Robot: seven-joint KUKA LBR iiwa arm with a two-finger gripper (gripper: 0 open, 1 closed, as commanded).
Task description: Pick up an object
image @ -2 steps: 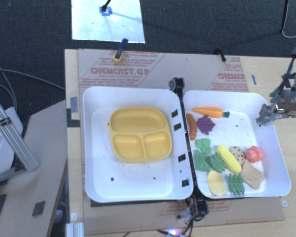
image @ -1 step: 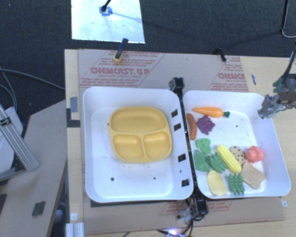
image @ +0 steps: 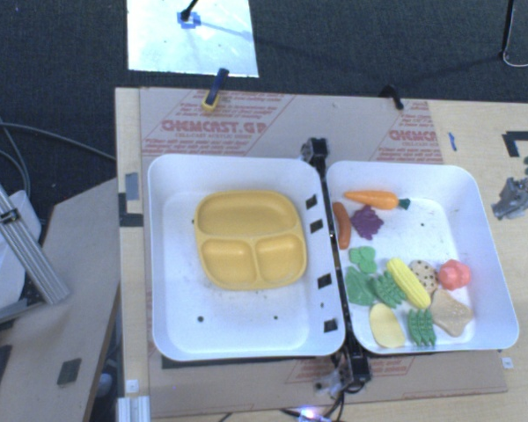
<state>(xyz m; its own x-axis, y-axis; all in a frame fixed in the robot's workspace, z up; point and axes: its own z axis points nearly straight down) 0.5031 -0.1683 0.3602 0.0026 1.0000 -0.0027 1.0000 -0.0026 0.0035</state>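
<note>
The right bin (image: 475, 202) holds several toy foods. An orange carrot (image: 374, 199) lies at its back, with a brown sausage (image: 341, 225) and purple grapes (image: 367, 222) just below. Toward the front lie green leafy pieces (image: 361, 272), a yellow corn cob (image: 407, 282), a cookie (image: 425, 276), a red fruit (image: 455, 274), a tan bread slice (image: 450, 314) and a yellow slice (image: 386, 325). My gripper (image: 516, 197) hangs at the far right, outside the right bin's rim and apart from all the food.
The left bin (image: 172, 236) holds a yellow divided plate (image: 249, 238). A black-clipped divider (image: 324, 236) joins the two bins. Both sit on cardboard (image: 238, 121) on the bench. A metal strut (image: 18, 236) stands at the left.
</note>
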